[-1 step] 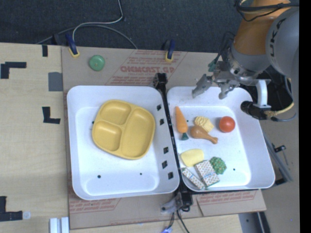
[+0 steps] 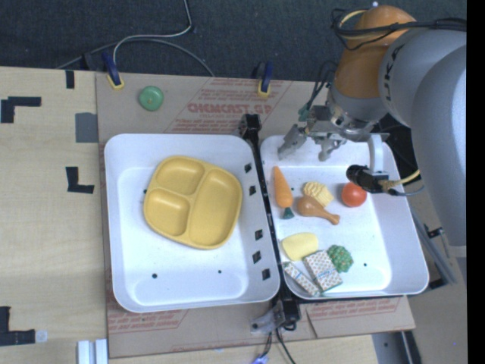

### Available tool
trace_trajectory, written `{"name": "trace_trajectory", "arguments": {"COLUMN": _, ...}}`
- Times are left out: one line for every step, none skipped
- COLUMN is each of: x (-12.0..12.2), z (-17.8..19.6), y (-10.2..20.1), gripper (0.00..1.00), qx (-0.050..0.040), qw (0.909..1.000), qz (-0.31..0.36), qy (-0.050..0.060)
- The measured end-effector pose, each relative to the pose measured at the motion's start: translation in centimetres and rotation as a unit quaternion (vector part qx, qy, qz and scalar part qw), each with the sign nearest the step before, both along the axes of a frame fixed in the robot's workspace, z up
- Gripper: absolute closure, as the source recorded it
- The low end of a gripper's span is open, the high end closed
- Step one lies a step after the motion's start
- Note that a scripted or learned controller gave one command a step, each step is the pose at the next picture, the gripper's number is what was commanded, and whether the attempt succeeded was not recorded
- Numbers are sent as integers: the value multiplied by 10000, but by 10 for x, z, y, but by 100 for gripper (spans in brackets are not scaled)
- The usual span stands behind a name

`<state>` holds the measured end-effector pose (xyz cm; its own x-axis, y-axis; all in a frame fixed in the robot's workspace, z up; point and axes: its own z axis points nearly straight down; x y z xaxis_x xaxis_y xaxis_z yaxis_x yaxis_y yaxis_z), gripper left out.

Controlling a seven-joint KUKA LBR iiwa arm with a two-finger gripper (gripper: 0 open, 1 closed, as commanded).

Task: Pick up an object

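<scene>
Claw spread open, holding nothing, above right bin, near carrot.

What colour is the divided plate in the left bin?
Yellow. The divided plate lies in the left bin, plain in the camera view.

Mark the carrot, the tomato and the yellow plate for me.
carrot [image 2: 282, 188]: camera view, mid-body.
tomato [image 2: 353, 195]: camera view, centre of its red top.
yellow plate [image 2: 214, 211]: camera view, floor of its largest compartment.
</scene>
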<state>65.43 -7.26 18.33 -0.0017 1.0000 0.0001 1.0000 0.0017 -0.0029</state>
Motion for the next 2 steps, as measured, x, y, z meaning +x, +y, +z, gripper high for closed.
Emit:
{"name": "trace_trajectory", "arguments": {"x": -17, "z": 1, "y": 23, "gripper": 0, "qx": -2, "qw": 10000, "qz": 3, "qy": -5}}
{"name": "trace_trajectory", "arguments": {"x": -36, "z": -51, "y": -29, "gripper": 0, "qx": -8, "qw": 10000, "qz": -7, "qy": 1}}
